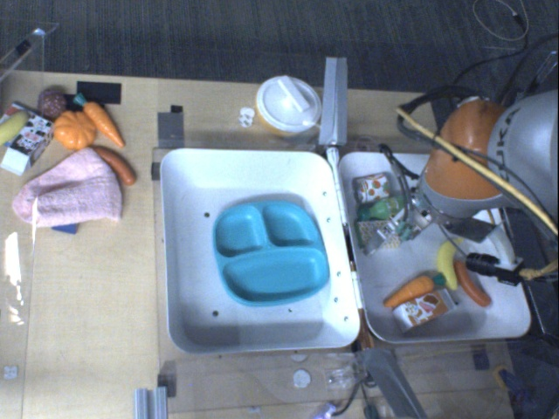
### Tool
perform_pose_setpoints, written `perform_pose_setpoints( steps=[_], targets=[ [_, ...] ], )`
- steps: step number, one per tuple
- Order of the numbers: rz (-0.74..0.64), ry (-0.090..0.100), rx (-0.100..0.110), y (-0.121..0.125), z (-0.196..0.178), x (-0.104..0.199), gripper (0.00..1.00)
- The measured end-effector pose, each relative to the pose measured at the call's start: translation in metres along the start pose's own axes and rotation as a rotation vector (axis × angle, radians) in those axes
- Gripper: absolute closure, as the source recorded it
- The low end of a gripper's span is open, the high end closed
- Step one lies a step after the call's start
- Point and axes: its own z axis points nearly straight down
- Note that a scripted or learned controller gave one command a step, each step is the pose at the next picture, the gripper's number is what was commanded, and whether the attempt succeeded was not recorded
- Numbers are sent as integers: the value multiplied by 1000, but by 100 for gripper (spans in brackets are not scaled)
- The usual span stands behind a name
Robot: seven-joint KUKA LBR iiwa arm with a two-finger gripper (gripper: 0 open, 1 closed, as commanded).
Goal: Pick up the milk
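Observation:
A small white milk carton (373,186) with a printed front lies at the far left of the right bin (507,321). Just below it are a green item (382,208) and a grey speckled packet (377,235). My gripper (403,223) reaches down over this cluster from the right, under the orange-banded wrist (467,160), right beside the green item and the packet. It partly hides them. A second, orange-and-white carton (424,308) lies near the bin's front edge.
A carrot (409,291), a banana (447,264) and a sausage (476,288) lie in the right bin's front half. The left bin (188,304) holds a blue divided tray (271,251). A white lidded cup (288,103) and toy foods with a pink cloth (70,195) sit on the bench.

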Motion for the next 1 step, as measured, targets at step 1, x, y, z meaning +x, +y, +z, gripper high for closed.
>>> perform_pose_setpoints(
  steps=[1],
  targets=[
    [0,-4,-4,1,-11,-2,100]
  ],
)
